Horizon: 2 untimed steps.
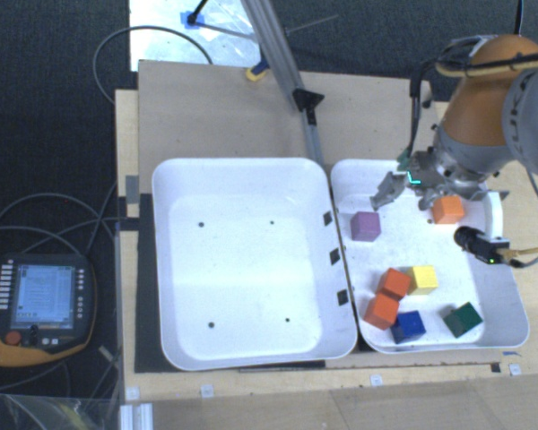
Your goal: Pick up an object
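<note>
My gripper hangs over the far part of the right bin, open, with bare white floor showing between its two fingers. An orange block lies just right of the right finger; whether they touch I cannot tell. A purple cube sits a little below and left of the left finger, apart from it. Nearer the front lie two more orange blocks, a yellow cube, a blue cube and a green cube.
The left bin adjoins the right one along a shared rim with black clips. A grey slanted pole crosses the back of the bench. A teach pendant lies on the floor at far left.
</note>
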Tool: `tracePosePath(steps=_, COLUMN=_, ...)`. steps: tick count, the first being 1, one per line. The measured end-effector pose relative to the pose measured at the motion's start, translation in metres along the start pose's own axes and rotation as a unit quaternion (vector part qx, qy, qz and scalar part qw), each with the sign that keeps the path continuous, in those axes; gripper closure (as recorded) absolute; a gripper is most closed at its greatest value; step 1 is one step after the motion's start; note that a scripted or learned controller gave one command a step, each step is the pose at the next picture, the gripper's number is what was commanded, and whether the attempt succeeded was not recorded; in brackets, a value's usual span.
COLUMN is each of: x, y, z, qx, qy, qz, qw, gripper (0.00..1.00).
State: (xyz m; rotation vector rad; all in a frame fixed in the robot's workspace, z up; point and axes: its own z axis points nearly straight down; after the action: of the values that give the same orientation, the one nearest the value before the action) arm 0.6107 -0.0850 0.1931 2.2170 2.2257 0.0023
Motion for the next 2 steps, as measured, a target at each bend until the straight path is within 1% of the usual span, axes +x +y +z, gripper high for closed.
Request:
tracePosePath(steps=1, x=0.004, y=0.005, z=0.055, qx=0.002, qy=0.0, qz=0.0, qw=1.0, gripper=0.0)
tracePosePath(steps=2, x=0.004, y=0.005, z=0.105, qx=0.002, qy=0.0, qz=0.001, qw=1.0, gripper=0.0)
